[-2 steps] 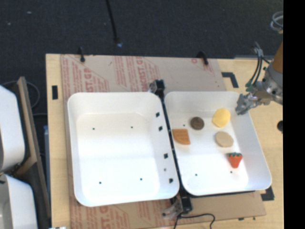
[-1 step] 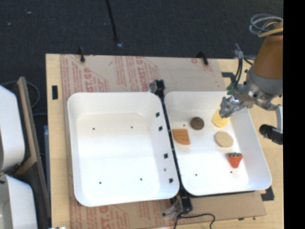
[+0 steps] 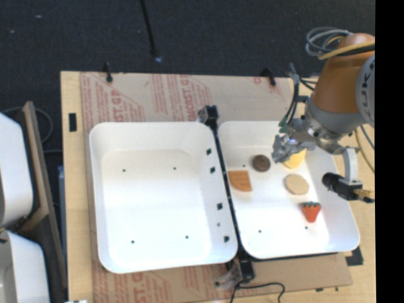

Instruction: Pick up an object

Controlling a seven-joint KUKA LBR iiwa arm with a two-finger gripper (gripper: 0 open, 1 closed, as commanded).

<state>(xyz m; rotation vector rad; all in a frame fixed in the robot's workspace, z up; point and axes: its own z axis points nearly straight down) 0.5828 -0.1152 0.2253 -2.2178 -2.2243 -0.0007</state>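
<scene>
The grey metal pincer point(image 3: 286, 148), its state impossible to tell, was positioned over a small yellow rounded object point(image 3: 294, 158) at two o'clock in the right white bin point(image 3: 271, 248).

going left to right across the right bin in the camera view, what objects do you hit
orange-brown block → dark brown round piece → tan oval piece → red strawberry-like toy. The yellow object under the gripper is left out, since it overlaps.

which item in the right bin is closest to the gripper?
The yellow object, right beside the gripper. The brown disc, beige oval, orange block and red strawberry-like piece lie farther off.
</scene>
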